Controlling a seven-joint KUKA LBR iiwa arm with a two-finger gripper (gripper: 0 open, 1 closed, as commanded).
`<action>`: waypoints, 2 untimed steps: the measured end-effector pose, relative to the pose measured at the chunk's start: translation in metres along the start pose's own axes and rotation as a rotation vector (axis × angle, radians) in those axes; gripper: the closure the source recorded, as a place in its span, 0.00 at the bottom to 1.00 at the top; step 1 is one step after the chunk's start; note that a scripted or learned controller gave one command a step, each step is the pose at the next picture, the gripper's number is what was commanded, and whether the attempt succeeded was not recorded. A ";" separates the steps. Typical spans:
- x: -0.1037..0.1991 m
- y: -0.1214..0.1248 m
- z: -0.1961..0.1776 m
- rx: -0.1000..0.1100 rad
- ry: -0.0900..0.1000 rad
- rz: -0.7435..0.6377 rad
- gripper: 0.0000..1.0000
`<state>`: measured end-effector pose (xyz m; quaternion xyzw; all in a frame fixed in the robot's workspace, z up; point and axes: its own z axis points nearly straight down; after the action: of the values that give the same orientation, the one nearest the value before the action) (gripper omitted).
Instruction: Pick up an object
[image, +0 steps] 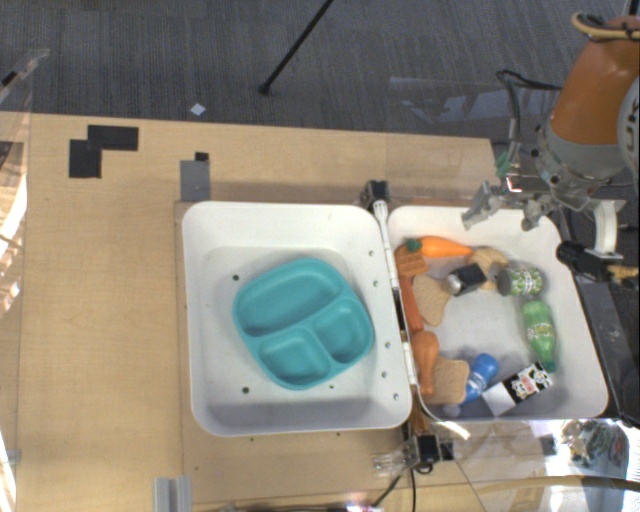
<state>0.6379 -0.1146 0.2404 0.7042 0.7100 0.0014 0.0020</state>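
One tabletop (100, 330) bears two bins. The left bin (215, 400) holds one teal tray (300, 322), well left of the claw (512, 206). The right bin (590, 380), below the claw, holds one carrot (440, 246), two green bottles and other objects. The claw's opening cannot be told.

dark carpet floor (200, 50), wooden bench (100, 330)

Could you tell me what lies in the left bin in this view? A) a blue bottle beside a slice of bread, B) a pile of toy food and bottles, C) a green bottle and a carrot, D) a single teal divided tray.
D: the left bin holds one teal divided tray, lying on its floor, while the toy food and bottles sit in the right bin.
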 end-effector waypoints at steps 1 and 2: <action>-0.073 0.001 0.152 -0.007 -0.003 0.003 0.00; -0.069 0.004 0.140 -0.010 -0.003 -0.006 1.00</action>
<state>0.6431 -0.1837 0.1001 0.7019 0.7122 0.0039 0.0068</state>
